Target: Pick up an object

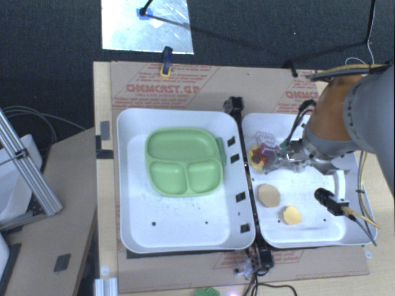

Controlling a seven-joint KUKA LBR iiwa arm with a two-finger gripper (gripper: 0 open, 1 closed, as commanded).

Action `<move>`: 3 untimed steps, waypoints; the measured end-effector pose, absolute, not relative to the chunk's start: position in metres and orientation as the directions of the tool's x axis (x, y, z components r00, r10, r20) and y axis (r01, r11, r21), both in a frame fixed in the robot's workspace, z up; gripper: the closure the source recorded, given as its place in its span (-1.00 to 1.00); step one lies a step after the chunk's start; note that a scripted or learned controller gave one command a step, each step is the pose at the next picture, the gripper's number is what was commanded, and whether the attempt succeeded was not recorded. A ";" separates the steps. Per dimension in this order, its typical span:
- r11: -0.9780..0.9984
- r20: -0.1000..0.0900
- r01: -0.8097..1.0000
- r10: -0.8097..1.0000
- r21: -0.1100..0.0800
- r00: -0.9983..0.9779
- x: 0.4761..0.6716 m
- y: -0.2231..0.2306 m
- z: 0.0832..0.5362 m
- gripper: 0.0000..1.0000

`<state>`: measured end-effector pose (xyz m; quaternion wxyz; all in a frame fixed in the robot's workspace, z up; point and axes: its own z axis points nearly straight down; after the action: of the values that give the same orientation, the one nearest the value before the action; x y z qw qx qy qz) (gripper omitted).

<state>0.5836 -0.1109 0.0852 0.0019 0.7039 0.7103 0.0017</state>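
Camera view: arm (355, 113) enters from right, cut off at frame edge; jaws' state can't tell, gripper (285, 152) blurred against red/clear clutter (263, 153) near left wall of right bin (308, 236). Tan round item (268, 195) and yellow item (292, 214) lie apart w/ bare floor around. Left bin (133, 184) holds green divided tray (184, 161), centred, margins on all sides.

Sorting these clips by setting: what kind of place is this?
Probably a robotics lab test bench, not a home. Two shallow white plastic bins sit side by side on a cardboard-covered bench, a grey and orange robot arm reaches in, and loose cables trail around it.
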 end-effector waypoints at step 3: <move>0.001 -0.002 1.000 1.000 0.003 -0.001 0.669 -0.099 0.086 -1.00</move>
<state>0.6691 -0.0988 0.0856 0.0017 0.7069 0.7073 0.0005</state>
